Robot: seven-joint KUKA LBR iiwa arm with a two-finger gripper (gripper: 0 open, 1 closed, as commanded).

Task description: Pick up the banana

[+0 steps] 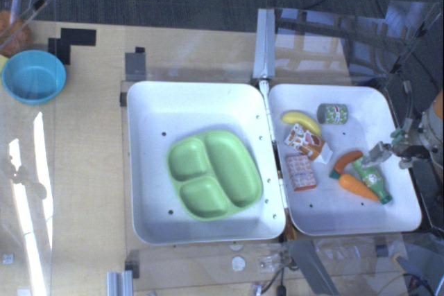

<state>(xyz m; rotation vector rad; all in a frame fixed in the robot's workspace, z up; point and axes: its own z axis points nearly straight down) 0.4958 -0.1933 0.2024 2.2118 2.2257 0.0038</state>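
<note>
The small yellow curved banana (301, 120) lies in the right-hand shallow white bin (347, 218), upper-left part, near the divider between the bins. The two-finger gripper (380, 153) comes in from the right edge and sits over the bin's right side, so the banana is left of it and farther back, well apart. Banana's long axis runs roughly left-right with a slight downward tilt to the right, arched upward. Jaws: cannot tell if spread or closed; nothing visibly between them. In the way or close by: green bottle (372, 181) and orange plastic carrot (358, 187) just under the gripper, a reddish-orange sausage-like piece (347, 160) beside them. Near the banana: small green-labelled can (332, 114) to its right, a red-and-white printed packet (304, 141) just below, almost touching, and a pink checkered packet (300, 171) lower. Left bin (149, 170) holds a light green divided plastic tray (214, 173). A blue bowl (34, 76) sits on the wooden surface (83, 170), far left.
</note>
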